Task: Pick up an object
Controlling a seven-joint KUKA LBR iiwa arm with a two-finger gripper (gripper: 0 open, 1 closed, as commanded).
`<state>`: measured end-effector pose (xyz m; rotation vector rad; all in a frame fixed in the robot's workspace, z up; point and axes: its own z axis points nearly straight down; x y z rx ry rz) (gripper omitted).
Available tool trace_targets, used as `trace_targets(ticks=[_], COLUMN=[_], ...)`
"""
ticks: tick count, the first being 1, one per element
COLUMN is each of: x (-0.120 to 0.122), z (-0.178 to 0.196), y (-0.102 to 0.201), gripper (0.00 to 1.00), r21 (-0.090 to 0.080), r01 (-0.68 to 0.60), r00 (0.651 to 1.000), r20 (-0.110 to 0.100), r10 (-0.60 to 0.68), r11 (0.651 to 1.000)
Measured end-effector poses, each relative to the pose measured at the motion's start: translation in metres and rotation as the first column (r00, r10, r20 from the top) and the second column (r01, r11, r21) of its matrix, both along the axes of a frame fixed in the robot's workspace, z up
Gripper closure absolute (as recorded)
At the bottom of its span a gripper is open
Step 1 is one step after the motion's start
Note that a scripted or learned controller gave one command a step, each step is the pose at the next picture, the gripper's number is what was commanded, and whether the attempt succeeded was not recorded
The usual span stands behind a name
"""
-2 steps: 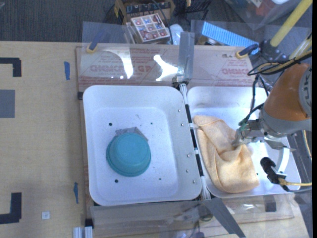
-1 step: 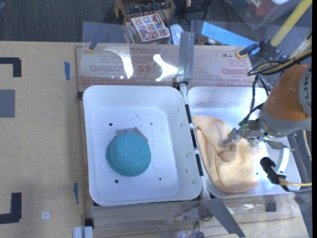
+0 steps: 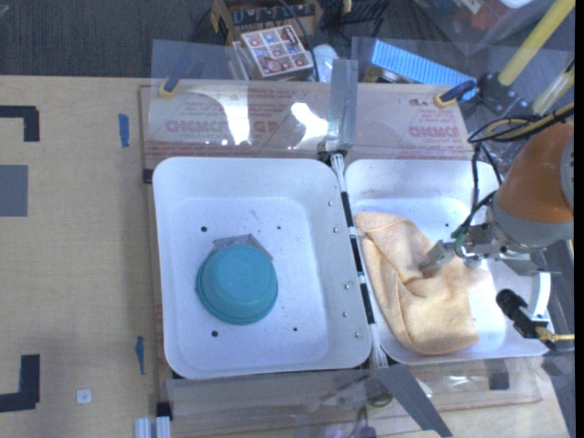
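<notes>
The right bin [image 3: 401, 176] occupies the centre-right of the frame and holds a crumpled yellow cloth [image 3: 415, 290], which spreads from the bin's middle toward its lower edge. The left bin [image 3: 182, 199], at frame centre, holds an inverted teal bowl [image 3: 238, 284] in its lower-left area, with a small grey scrap [image 3: 239, 243] just above it.

The arm [image 3: 538, 190] enters from the right edge of the frame. The gripper [image 3: 436, 258] rests at the cloth's upper right portion, touching or just above the fabric. Whether it is released or clenched cannot be determined: the tip is small and blurred against the cloth.

Probable failure conditions:

1. Thin pinch. The cloth is soft and folded; a grasp on a single layer is likely to slip out on lift.
2. Drag. A partial hold may pull the cloth across the bin floor instead of raising it.
3. Snag. A trailing edge may catch on the divider between the bins.
</notes>
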<state>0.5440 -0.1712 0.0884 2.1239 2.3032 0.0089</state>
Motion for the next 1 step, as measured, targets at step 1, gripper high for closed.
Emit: trace_targets(ticks=[1], x=[0.0007], z=[0.0112], y=[-0.003], gripper=[1.0], r21=[-0.003], r01=[0.006], r00=[1.0], r20=[0.007], r10=[-0.006], r11=[1.0])
